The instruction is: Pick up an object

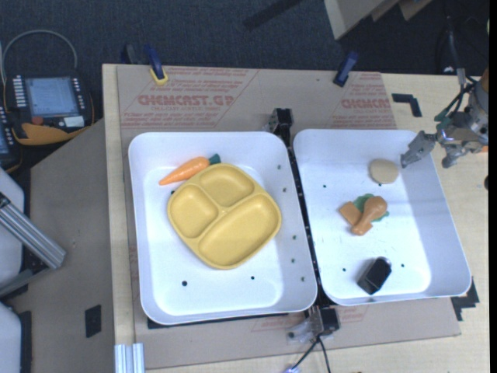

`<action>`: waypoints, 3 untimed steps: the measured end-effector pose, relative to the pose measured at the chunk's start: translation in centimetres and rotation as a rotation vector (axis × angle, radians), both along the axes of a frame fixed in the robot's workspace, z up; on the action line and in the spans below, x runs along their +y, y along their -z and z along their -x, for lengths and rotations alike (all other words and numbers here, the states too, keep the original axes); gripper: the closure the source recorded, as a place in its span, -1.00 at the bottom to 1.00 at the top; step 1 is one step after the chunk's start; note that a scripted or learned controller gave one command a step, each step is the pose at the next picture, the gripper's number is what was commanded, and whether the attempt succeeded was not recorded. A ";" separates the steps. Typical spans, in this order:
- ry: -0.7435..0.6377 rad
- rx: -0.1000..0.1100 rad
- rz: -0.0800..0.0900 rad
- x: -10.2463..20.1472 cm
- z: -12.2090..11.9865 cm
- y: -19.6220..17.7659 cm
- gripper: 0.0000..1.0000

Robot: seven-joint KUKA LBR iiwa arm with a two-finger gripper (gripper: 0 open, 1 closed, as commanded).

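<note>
The bench [116,208] is covered with a brown cardboard sheet printed in red lettering, held at its far edge by two blue clamps [158,62]. On it sit two shallow white bins side by side, their inner rims touching down the middle.

The left bin [155,286] holds the largest item — a yellow divided plate [225,216] with three compartments, lying flat and turned at an angle near the bin's centre. An orange toy carrot [185,170] with a green top lies just beside the plate's far-left edge, close enough that it may be touching.

The right bin [435,239] holds three smaller things, well apart from one another: a toy drumstick [368,214] in orange-brown with a bit of green under it near the middle, a small black block [375,275] toward the near edge, and a pale beige round piece [384,172] toward the far side.

The gripper [433,151] hangs at the right bin's far-right corner, above the rim, its two fingers [411,152] spread wide with nothing between them. The beige piece is the nearest object to it, just left of the left-hand finger; nothing stands between them.

Off the bench at far left, a handheld control pendant [48,103] with a screen rests on the dark floor.
</note>
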State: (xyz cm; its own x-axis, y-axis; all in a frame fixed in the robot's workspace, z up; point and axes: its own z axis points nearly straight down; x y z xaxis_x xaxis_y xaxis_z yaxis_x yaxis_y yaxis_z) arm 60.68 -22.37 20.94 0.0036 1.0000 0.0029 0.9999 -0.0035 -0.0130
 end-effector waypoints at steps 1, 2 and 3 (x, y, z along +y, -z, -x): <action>-0.004 -0.014 0.004 0.1 -0.3 -0.8 -1.00; -0.004 -0.006 0.001 0.6 0.2 5.4 -1.00; -0.003 -0.010 0.002 0.5 1.2 10.6 -1.00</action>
